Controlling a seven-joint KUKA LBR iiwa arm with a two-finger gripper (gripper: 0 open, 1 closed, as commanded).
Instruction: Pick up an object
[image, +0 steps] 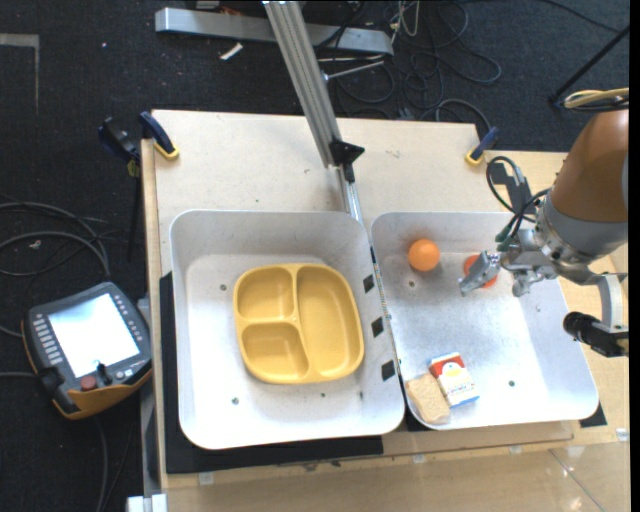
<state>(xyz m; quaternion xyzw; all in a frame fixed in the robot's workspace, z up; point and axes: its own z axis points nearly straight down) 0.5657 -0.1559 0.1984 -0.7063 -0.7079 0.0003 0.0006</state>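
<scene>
step: reach | hand (497, 271) low over small red object (484, 274), grip state unclear | orange ball (424, 255) just beyond | next: close, lift

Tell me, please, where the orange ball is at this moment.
The orange ball lies in the right bin, near its far left corner, just left of the gripper and apart from the small box at the near edge.

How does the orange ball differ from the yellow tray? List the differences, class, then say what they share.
The ball is small and round; the tray is far larger, flat and split into three compartments. The ball is orange, the tray yellow. The ball lies in the right bin, beside the gripper; the tray fills the middle of the left bin, far from it. Both rest on a white bin floor, untouched.
</scene>
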